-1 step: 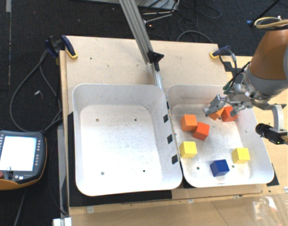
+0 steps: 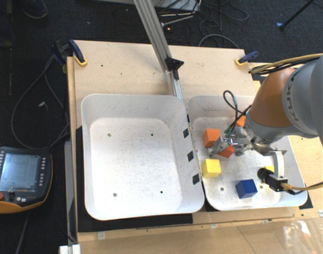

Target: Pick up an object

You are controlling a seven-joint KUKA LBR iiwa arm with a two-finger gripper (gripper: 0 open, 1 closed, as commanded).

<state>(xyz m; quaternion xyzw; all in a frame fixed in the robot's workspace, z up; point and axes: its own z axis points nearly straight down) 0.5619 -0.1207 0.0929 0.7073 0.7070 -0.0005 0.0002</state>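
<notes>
Arm (image 2: 288, 102) reaches into right bin (image 2: 288, 194). Fingers (image 2: 220, 147) closed on red block (image 2: 226, 152), beside orange block (image 2: 211, 137). Yellow block (image 2: 211, 168) & blue block (image 2: 246, 188) nearby.

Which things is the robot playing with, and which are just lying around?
For the job: claw, orange block, red block, yellow block, blue block, right bin.

Just lying about: left bin, handheld screen, clamps, floor cables.

Even bright overhead light, soft shadows, slightly grainy
</notes>
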